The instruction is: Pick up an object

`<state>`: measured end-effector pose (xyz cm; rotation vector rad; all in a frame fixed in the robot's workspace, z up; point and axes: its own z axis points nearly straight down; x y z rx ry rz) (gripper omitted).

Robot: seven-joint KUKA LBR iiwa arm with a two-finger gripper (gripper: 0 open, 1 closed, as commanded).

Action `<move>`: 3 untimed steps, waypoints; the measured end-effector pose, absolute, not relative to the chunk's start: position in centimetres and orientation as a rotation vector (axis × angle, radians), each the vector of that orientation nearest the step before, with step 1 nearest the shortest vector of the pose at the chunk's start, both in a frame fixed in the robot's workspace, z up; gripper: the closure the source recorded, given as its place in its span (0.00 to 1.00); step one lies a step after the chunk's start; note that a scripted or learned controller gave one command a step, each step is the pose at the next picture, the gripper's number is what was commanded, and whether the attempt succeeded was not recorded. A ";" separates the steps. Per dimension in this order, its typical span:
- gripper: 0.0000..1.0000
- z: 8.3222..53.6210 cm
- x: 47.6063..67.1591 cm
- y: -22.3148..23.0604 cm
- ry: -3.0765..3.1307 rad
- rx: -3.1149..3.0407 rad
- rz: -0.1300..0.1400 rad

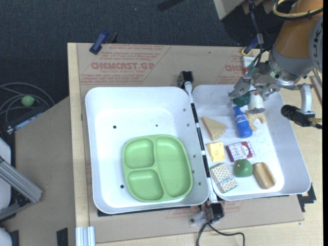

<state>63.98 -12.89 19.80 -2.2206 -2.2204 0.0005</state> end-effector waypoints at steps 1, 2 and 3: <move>0.00 9.8 64.1 -15.3 -2.224 -2.222 -0.002; 0.00 8.4 63.0 -12.6 -2.221 -2.219 0.001; 1.00 9.5 63.1 -12.7 -2.222 -2.221 0.000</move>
